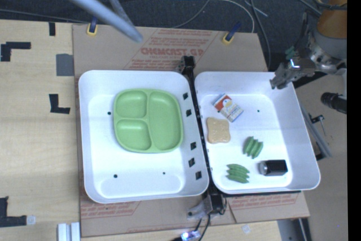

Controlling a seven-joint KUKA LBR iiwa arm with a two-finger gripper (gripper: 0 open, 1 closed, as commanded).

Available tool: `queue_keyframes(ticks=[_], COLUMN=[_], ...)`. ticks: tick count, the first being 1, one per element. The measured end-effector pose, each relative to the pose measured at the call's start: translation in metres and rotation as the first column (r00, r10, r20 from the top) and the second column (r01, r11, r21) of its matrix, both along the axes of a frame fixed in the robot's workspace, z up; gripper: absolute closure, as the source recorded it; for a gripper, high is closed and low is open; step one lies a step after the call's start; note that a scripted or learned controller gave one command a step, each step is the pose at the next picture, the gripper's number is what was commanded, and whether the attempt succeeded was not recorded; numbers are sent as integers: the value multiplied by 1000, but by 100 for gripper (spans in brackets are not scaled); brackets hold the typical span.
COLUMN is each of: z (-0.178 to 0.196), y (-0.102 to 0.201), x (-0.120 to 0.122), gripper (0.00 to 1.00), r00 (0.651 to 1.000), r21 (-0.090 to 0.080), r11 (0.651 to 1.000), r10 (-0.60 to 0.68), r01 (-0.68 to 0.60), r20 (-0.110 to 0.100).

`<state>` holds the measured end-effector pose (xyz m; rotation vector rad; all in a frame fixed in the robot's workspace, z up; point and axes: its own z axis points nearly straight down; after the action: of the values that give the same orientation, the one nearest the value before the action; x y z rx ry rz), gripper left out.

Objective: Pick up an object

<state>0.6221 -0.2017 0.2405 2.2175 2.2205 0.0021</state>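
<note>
The arm (330,20) reached in over the far right corner of the right bin (282,100), and its claw (280,79) hung just above that bin's upper right rim — whether it was released or clenched could not be told, and nothing showed between its tips. Inside the right bin lay five things, all apart from the claw: a small red-and-white carton (227,107) near the bin's upper left, a tan toast-shaped piece (218,130) just below the carton, a green ridged piece (252,147) toward the bin's middle right, a second green ridged piece (237,173) near the bin's lower edge, and a small black block (273,167) just to the right of that one, close to the lower right corner. The left bin (96,144), touching the right bin along the black hinge between them, held a green divided plate (149,120) in its upper middle. Both bins rested on a cardboard sheet (169,45) on the desk (34,121).
</note>
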Motion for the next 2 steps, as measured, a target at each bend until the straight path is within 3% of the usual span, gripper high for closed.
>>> queue_keyframes(ticks=[2], z=[-4], y=[96], x=[-38], gripper=[100], r00=[1000], r21=[2], r11=[1000], r10=[1], r01=[-1], r20=[-7])
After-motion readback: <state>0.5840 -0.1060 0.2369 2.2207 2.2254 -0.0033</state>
